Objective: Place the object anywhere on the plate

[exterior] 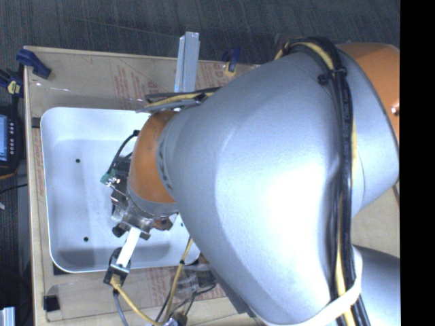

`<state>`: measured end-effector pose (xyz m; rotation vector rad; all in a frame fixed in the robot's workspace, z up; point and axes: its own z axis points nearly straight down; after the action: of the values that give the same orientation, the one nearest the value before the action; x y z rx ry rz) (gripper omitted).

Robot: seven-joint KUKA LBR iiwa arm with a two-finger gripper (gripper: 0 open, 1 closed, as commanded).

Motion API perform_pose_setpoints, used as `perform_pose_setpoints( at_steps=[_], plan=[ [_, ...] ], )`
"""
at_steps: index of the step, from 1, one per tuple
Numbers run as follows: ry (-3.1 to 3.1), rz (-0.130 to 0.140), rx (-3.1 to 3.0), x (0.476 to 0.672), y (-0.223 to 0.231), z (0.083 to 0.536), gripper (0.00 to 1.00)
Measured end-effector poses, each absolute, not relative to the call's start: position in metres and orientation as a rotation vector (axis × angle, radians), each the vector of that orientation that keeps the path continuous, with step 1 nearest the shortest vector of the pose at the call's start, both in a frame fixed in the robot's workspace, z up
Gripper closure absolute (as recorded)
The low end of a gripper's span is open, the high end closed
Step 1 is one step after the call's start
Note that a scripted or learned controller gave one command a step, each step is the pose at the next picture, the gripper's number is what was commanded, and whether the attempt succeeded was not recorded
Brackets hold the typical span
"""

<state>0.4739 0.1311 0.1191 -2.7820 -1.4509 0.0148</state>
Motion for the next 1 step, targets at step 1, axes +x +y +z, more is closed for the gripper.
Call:
perform_pose_setpoints(
  at_steps=[1],
  plan=[
    [-1.435, 0.005, -2.791, 0.5005, 0.0898, 0.1912, 1.00]
  ],
)
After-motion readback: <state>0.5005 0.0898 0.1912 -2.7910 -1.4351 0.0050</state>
